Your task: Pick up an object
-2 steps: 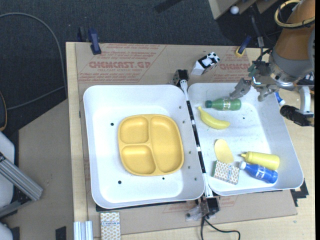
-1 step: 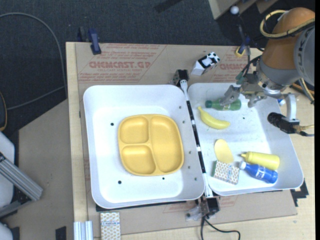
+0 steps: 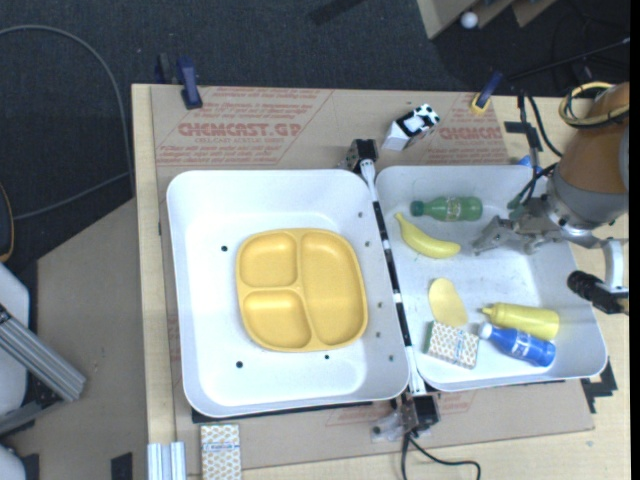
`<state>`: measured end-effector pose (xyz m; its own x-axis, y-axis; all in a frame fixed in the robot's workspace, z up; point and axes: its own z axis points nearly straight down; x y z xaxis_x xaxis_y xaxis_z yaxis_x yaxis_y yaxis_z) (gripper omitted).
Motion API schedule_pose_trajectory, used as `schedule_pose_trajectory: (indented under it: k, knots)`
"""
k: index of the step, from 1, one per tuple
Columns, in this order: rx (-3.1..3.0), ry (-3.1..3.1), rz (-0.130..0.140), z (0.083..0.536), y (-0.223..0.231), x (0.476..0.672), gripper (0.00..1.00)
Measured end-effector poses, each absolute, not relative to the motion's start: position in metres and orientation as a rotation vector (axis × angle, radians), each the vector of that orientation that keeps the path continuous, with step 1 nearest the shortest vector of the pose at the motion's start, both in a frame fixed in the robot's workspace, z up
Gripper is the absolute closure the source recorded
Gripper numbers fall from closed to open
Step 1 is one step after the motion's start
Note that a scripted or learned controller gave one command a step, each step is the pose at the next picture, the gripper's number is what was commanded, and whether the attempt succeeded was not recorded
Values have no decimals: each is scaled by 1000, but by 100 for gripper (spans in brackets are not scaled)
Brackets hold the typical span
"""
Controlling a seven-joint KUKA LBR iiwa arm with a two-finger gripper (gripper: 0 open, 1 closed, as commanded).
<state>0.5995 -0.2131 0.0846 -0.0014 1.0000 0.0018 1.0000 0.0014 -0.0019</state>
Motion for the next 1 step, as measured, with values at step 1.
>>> schedule_pose_trajectory:
  k: [1]
  knots:
    - [-2222,-2220,1,159,-219,504,0]
